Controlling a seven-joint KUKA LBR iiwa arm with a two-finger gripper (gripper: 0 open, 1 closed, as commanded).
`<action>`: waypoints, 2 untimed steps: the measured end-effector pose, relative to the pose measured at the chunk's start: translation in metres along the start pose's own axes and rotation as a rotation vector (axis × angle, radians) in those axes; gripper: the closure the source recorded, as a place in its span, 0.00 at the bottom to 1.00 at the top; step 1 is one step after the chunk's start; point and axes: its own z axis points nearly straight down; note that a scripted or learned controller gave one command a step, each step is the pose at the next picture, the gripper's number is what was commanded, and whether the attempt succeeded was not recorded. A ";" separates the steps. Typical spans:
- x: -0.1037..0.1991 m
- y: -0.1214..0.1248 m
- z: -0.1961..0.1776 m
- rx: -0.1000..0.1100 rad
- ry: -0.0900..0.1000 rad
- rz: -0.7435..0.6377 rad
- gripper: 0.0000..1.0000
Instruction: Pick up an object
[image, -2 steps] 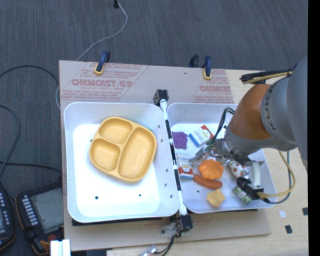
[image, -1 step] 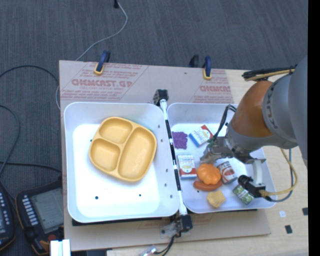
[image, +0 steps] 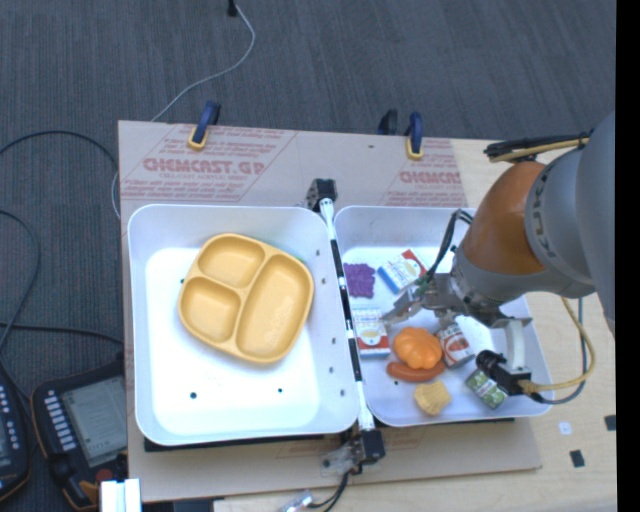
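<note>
you see the claw (image: 408, 305) low in the right bin (image: 520, 405), its thin fingers spread fairly wide with nothing between them. just below it lies the orange fruit (image: 417, 348), resting on a red sausage (image: 412, 372). the purple grapes (image: 359, 278) sit up and left of the claw, a small red-and-white packet (image: 402, 270) just above it. the yellow divided plate (image: 246, 297) lies far left in the other bin (image: 150, 400).

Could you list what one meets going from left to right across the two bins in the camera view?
Yellow divided plate → purple item → orange fruit → small red-labelled can → green-labelled can.
</note>
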 end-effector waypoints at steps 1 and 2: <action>0.010 -0.053 0.010 -0.003 -0.002 0.001 0.00; 0.010 -0.052 -0.001 -0.005 -0.002 0.001 1.00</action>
